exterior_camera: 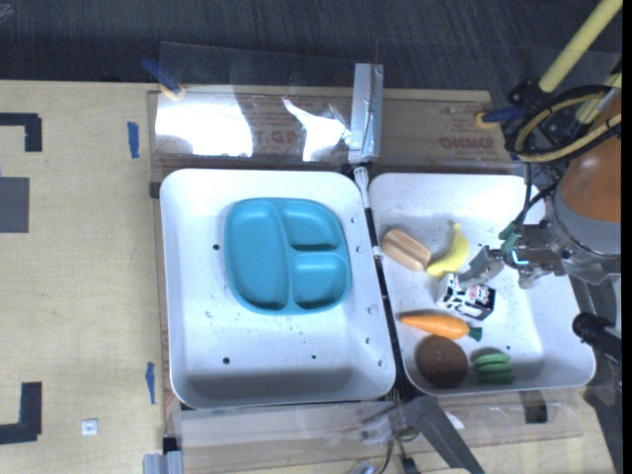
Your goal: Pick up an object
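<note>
Right bin (513,197), near edge: brown ball (440,359) w/ green piece (492,364) beside it. Carrot (434,325) just behind. Gripper (472,284) mid-bin, over small black-white item (468,298); can't tell if open or shut. Banana (450,253) & bread roll (406,249) farther back. Left bin (188,294): blue divided tray (287,254).

grey arm (592,230) with orange band, black cables.

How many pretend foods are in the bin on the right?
5: tan bread roll and yellow banana at the back, orange carrot in the middle, brown round fruit and green piece in front.
</note>
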